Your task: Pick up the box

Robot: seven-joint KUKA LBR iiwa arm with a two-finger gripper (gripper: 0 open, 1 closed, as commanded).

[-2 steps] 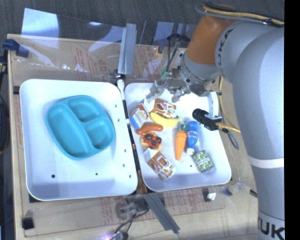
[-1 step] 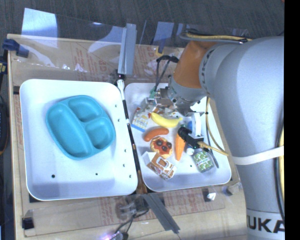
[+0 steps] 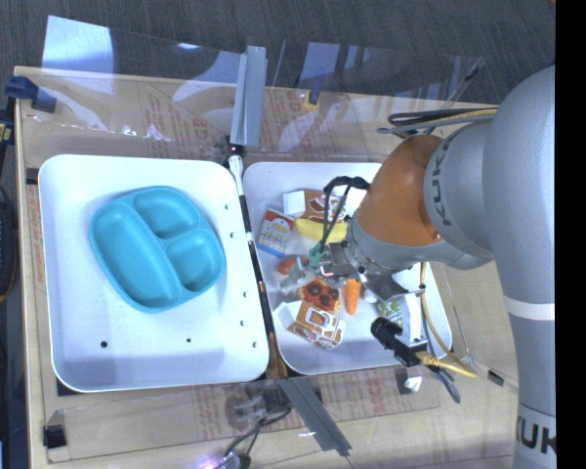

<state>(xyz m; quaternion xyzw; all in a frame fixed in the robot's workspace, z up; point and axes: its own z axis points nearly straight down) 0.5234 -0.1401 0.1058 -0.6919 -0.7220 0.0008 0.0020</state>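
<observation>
1. Gripper [image 3: 324,279] is down inside the right bin [image 3: 432,345], among the clutter near the bin's middle. The wrist and orange band [image 3: 402,198] cover it from above, so I can't tell how it's set or whether anything is clamped in it.

2. Right at the gripper tip: a small orange carrot-like piece [image 3: 352,297] and a dark, reddish item too small to name.

3. Just below/left of the tip lies a box [image 3: 317,323] w/ orange-and-white print, flat on the bin floor, tilted toward the front-left corner. It looks to be touching or v. close to the gripper, poss. not gripped; view is too crowded to say more.

4. A second printed box [image 3: 275,233] sits further up-left, close to the bin's left wall, tilted.

5. Beside it toward the arm: a yellow item [image 3: 321,229] and a white-and-brown carton [image 3: 306,203] near the back wall, partly under a black cable loop [image 3: 337,186].

6. Right of the gripper: a greenish-white packet [image 3: 395,313], partly under a black fitting on the arm.

7. Left bin [image 3: 68,350] holds a blue divided tray [image 3: 156,246] w/ three compartments, lying slantwise in the bin's upper-middle, well apart from the gripper.

8. Arm [image 3: 513,233] enters from the right, grey, bending over the right bin's far-right part.

9. Both bins sit side by side on the bench [image 3: 127,413], walls nearly touching.
</observation>
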